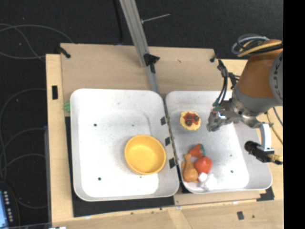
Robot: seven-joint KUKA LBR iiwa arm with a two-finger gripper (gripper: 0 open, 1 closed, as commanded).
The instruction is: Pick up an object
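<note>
1. Hovering over the right bin (248,175), near its far edge: gripper (213,123), jaws' state impossible to tell.
2. Just left of it: small tart (190,120).
3. By the bin's near left corner: toy foods (196,165).
4. In the left bin (95,142): yellow bowl (144,154).

Two white bins (95,109) side by side, wooden bench (105,66), slanted metal pole (136,25), black floor cables (19,37)

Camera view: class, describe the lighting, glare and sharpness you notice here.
Camera view: even, soft overhead light; the white bins look bright and slightly washed out; the yellow bowl casts little shadow; the gripper and small toy foods look soft and grainy.
</note>
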